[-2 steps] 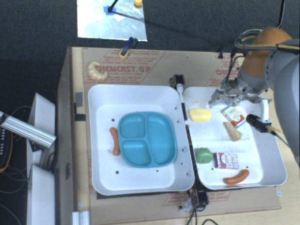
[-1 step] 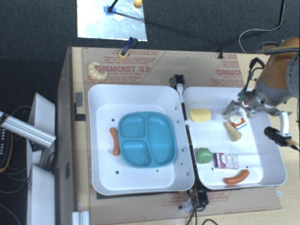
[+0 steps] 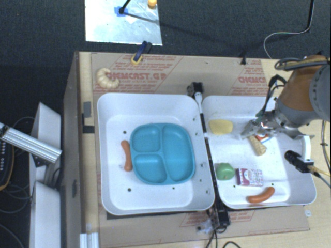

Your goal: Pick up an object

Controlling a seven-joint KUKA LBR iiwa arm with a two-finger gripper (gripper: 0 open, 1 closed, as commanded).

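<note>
My gripper (image 3: 257, 130) hangs low in the right bin (image 3: 305, 190), at its upper right part. Right under its tips lies a tan cork-like piece (image 3: 258, 146) with a small red and white thing beside it. A pale yellow piece (image 3: 221, 126) rests to the gripper's left. Lower in the same bin lie a green round piece (image 3: 224, 171), a small pink carton (image 3: 249, 177) and an orange sausage (image 3: 260, 195). Nothing shows between the fingers from this angle.
The left bin (image 3: 111, 138) holds a blue divided plate (image 3: 162, 153) and an orange sausage (image 3: 126, 155) beside it. A black clamp (image 3: 196, 90) sits at the top of the divider between the bins. A beige curled piece (image 3: 106, 77) lies on the cardboard behind the left bin.
</note>
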